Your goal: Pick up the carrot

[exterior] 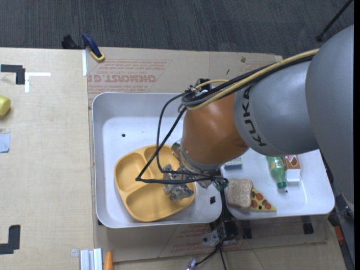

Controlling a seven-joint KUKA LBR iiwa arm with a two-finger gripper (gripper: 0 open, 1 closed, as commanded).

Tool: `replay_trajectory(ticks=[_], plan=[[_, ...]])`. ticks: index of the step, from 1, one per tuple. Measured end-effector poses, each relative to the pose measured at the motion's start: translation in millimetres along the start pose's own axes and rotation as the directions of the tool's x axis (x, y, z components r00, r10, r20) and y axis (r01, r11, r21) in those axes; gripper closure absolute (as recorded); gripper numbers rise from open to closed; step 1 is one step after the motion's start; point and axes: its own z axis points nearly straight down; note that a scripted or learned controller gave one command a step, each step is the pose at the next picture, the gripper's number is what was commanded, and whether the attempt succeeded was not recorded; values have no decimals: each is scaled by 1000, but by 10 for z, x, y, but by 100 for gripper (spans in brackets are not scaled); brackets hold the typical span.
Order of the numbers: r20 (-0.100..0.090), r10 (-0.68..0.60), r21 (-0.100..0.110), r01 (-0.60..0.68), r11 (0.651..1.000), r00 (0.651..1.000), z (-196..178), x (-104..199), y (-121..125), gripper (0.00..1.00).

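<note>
My gripper (179,191) hangs low over the yellow divided plate (132,193) in the left bin (107,128), above the plate's right-hand compartment. The arm's orange band and grey body cover the right half of this bin and the wall between the two bins. The plate's left and front compartments that I can see hold nothing. Black cables loop from the wrist down across the plate.
The right bin (315,198) holds a slice of bread (239,193), a pizza slice (262,202), a green bottle (277,171) and a small red-and-white box (292,166). A yellow object (3,106) lies on the bench at far left.
</note>
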Motion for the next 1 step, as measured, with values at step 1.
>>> replay_trajectory(ticks=[1], plan=[[-1,-59,-1,59,998,998,62,-125,-125,100]])
